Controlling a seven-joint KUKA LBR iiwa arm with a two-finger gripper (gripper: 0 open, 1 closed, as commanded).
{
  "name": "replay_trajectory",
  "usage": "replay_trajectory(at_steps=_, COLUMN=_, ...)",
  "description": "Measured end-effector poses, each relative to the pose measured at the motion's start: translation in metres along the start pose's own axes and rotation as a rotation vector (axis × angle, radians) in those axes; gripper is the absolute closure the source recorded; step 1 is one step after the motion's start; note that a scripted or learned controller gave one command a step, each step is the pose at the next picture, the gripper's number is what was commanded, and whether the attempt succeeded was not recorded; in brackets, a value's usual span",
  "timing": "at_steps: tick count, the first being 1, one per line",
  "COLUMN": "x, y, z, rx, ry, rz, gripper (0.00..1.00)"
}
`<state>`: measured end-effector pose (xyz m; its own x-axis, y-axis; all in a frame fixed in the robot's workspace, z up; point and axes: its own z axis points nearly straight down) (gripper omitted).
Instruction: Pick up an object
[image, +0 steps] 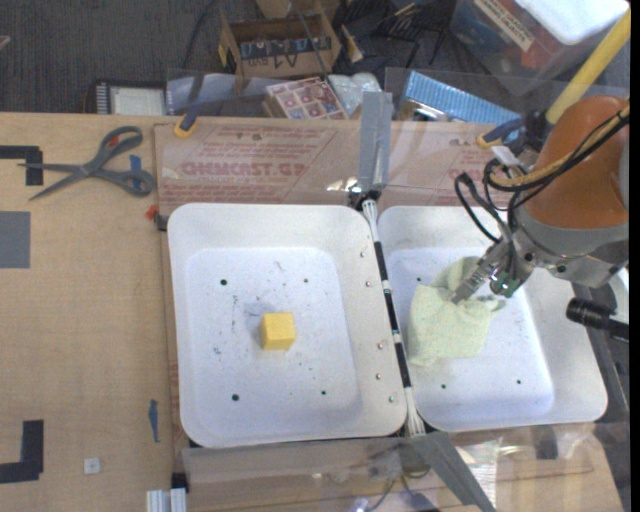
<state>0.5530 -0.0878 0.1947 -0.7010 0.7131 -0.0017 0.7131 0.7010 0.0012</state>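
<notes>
Overhead | gripper (478, 283) over right bin (570, 400), tips touching pale green cloth (448, 325) | grasp cannot tell | cloth spreads down-left from tips | yellow block (279, 331) farther, left bin (200, 300)

A small yellow cube (279, 331) sits flat near the middle of the left bin (200, 240), slightly toward six o'clock. In the right bin (570, 400) lies a pale green cloth (445, 330) — crumpled, loosely spread — left of centre, its twelve-o'clock end bunched upward.
</notes>
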Motion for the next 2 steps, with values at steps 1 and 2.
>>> replay_trajectory(at_steps=1, x=-0.041, y=0.005, z=0.058, rx=-0.001, ry=-0.003, rz=0.316, gripper=1.00)
replay_trajectory(at_steps=2, x=-0.020, y=-0.022, z=0.102, rx=-0.013, ry=-0.006, rz=0.608, gripper=1.00)
